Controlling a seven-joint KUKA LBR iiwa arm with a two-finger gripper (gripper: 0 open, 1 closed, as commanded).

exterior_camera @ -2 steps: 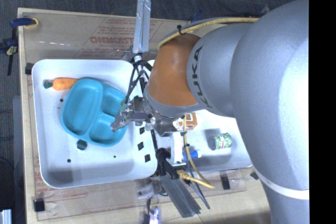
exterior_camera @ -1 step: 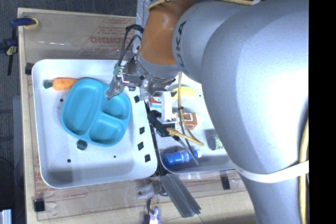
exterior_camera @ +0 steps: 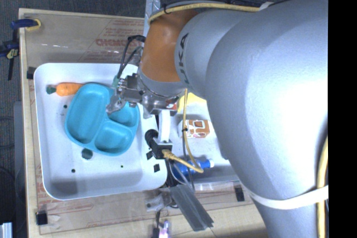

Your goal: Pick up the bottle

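Bottle: the only candidate is a pale item with a blue cap (exterior_camera: 205,164), lying low in the right bin (exterior_camera: 220,163) at lower centre of the frame. It is largely covered by the arm, so its identity is not certain. A white item with orange print (exterior_camera: 196,128) sits just above it in the same bin.

End effector (exterior_camera: 118,102): at centre left of the frame, over the left bin (exterior_camera: 47,136), above the right-hand edge of a blue divided dish (exterior_camera: 89,114). Whether it is apart or together cannot be told from this angle. Nothing is seen held in it. It is well apart from the blue-capped item.

Left bin contents: the blue dish lies in the middle. A carrot (exterior_camera: 67,88) lies at the upper left, just beside the dish rim. A small dark object (exterior_camera: 86,154) sits near the dish's lower edge.

Desk (exterior_camera: 72,36): a blue clamp (exterior_camera: 22,24) is fixed at its upper left corner
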